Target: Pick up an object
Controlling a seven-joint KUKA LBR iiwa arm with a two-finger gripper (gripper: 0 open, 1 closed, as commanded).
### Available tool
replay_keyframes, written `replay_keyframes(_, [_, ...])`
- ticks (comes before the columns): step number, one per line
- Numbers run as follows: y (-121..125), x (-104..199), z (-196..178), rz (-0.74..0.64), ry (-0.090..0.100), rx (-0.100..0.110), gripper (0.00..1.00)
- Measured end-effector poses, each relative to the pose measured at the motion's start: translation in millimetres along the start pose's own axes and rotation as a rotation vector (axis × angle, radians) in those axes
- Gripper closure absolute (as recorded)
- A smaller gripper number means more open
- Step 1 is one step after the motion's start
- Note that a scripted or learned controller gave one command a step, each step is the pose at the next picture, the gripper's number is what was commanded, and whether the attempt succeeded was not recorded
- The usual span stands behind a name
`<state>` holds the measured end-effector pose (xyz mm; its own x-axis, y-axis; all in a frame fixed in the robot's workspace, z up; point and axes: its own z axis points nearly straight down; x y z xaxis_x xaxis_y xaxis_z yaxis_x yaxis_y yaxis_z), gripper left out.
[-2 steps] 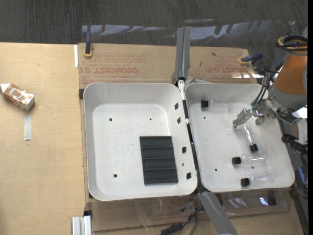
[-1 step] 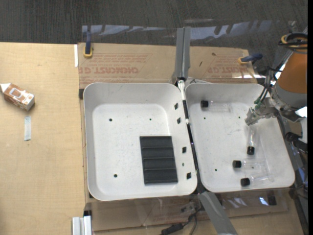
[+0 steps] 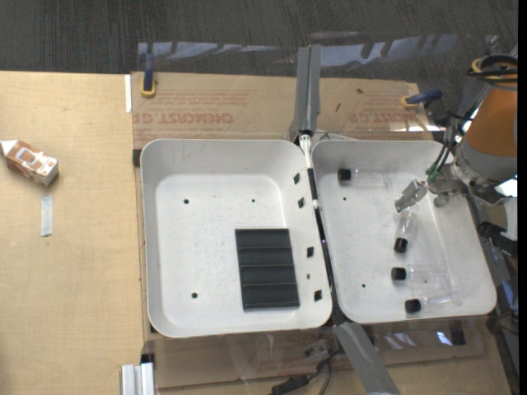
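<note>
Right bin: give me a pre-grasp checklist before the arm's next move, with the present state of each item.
1. Tool is over the right bin: ok, it sits above the bin's upper part.
2. Pickable things are in that bin: ok, a clear item with a dark cap lies just below the tool, and another capped clear item lies near the bottom edge.
3. Tool already holds something: cannot tell, the view is too small.
4. Finger opening: cannot tell.
5. Left bin as an alternative: ok, a black ribbed block lies flat in it.
6. Divider is away from the tool: ok.
</note>
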<state>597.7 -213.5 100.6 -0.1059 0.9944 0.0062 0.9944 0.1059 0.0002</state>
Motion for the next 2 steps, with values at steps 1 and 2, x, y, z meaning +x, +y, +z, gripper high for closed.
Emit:
replay_keyframes(1, [-46.6, 8.3, 9.3, -0.028, -0.003, 0.002, 0.0])
replay_keyframes(2, [-46.8, 6.2, -0.1, -0.025, -0.007, 0.001, 1.0])
